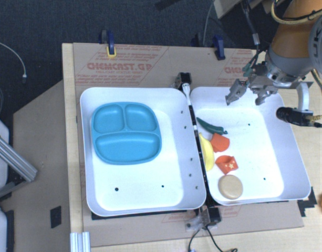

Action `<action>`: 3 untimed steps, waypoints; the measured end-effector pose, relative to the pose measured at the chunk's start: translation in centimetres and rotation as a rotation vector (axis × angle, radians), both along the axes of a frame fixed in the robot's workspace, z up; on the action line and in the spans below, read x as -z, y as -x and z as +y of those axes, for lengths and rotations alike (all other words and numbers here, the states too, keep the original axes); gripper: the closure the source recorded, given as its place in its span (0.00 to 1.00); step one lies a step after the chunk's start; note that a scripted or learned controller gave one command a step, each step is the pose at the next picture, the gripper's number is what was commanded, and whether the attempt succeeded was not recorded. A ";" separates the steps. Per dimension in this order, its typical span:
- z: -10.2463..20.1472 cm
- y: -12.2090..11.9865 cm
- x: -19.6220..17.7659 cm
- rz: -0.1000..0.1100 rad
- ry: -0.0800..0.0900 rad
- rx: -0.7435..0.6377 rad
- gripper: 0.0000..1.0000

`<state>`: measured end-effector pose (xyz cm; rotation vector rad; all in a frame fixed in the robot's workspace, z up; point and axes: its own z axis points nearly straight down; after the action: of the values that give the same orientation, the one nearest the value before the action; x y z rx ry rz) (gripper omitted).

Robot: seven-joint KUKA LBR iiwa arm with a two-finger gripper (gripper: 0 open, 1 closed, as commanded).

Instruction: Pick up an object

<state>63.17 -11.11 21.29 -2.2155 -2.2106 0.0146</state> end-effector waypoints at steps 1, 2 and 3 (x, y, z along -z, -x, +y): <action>0.0 -0.3 -0.9 -0.015 0.002 -0.003 0.00; -0.2 -0.2 5.5 -0.007 0.001 -0.002 0.00; 0.1 -0.4 9.9 -0.008 0.001 -0.003 0.00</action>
<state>63.57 -11.00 11.36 -2.2166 -2.2186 0.0060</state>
